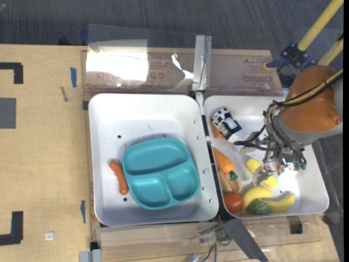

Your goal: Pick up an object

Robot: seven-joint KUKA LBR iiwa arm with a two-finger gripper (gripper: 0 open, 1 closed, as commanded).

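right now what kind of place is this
Probably a robotics lab's test bench: a grey arm with an orange band reaches over two shallow white bins, one holding a teal divided plastic plate, the other toy food like a yellow plastic banana.

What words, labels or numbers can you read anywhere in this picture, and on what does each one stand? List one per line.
Red print on the cardboard sheet behind the bins: too blurred and glare-covered to read.
Red print on the same sheet's right part, behind the right bin: blurred, unreadable.
Black and white toy: markings, no readable text.
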